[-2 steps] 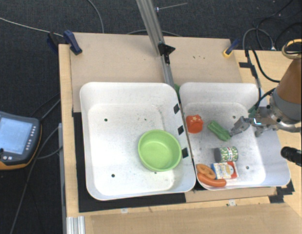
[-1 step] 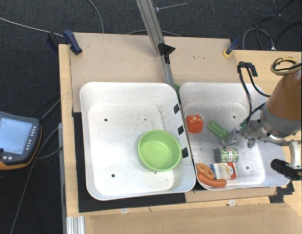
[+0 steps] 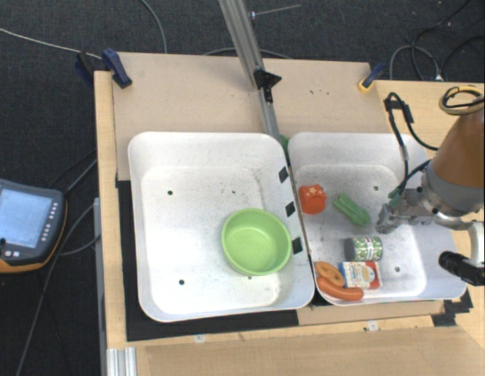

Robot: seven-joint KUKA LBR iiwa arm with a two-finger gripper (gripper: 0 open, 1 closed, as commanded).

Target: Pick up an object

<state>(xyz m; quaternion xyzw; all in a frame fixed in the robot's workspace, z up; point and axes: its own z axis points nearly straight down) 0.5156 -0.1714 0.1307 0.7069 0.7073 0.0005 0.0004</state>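
Observation:
The right bin (image 3: 336,151) holds a red-orange pepper-like object (image 3: 312,199), a green oblong piece (image 3: 352,209), a small green-labelled can (image 3: 367,248), a small red and white carton (image 3: 360,273) and an orange hot-dog shape (image 3: 333,281) at the front rim. My gripper (image 3: 389,216) hangs low over the right part of this bin, just right of the green piece and above the can. Nothing shows between its fingers.
A light green bowl (image 3: 256,241) sits in the left bin (image 3: 171,163), near the divider. A metal pole (image 3: 246,37) slants down to the back of the bins. Cables (image 3: 400,124) trail along the arm at the right. A teach pendant (image 3: 23,224) lies left of the bench.

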